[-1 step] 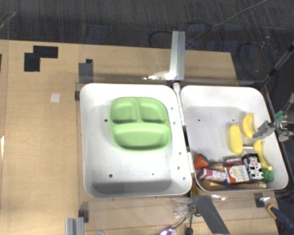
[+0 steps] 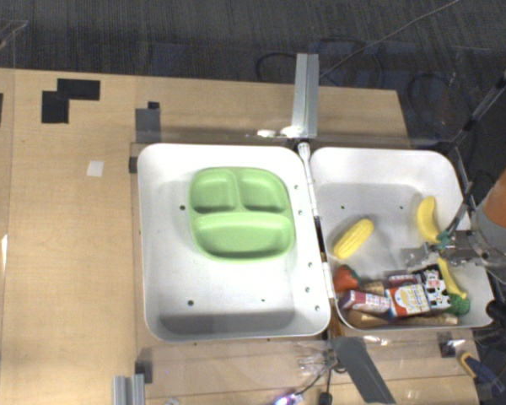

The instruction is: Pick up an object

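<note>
The right bin (image 2: 379, 171) holds a yellow corn cob (image 2: 353, 238) near its middle and a banana (image 2: 427, 218) by its right wall. Along its front edge lie a red and brown packet (image 2: 367, 299), a printed carton (image 2: 417, 294) and a yellow item with a green end (image 2: 452, 287). My gripper (image 2: 443, 248) reaches in from the right, low over the bin's right side. It sits just below the banana's lower end and above the carton. Nothing shows as held in it.
The left bin (image 2: 164, 294) carries a green divided plate (image 2: 239, 212). A metal post (image 2: 305, 95) stands behind the seam between the bins. The arm with its orange band (image 2: 502, 197) hangs over the right bin's right wall. Wooden bench extends to the left.
</note>
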You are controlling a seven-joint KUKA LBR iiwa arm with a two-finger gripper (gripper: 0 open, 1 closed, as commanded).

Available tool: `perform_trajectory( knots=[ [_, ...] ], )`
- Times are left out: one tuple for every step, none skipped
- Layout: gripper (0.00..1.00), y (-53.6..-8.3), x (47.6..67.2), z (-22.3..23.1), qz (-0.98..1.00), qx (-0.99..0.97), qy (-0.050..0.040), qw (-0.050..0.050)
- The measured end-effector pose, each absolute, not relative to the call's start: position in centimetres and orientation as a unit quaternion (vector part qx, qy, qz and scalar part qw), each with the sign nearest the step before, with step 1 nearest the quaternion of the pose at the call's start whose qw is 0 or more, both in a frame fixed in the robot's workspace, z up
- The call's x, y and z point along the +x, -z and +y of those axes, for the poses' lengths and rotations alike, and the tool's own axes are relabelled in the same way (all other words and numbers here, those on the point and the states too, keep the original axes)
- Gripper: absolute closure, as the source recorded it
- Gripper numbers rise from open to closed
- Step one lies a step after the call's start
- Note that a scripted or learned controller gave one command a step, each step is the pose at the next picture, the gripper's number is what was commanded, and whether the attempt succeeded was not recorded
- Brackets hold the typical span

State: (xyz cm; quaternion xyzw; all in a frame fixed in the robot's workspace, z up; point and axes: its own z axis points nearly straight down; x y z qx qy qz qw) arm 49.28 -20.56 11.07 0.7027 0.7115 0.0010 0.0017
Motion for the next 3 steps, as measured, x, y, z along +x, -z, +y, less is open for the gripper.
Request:
perform_trajectory(
  knots=[
    [1.00, -12.6, 49.7, -20.6, 0.711, 0.703, -0.0044, 0.008],
    [1.00, -20.4, 53.6, -14.6, 0.726, 0.687, -0.0019, 0.002],
    [1.00, -21.5, 53.7, -14.5, 0.728, 0.685, -0.0034, 0.004]
  ],
)
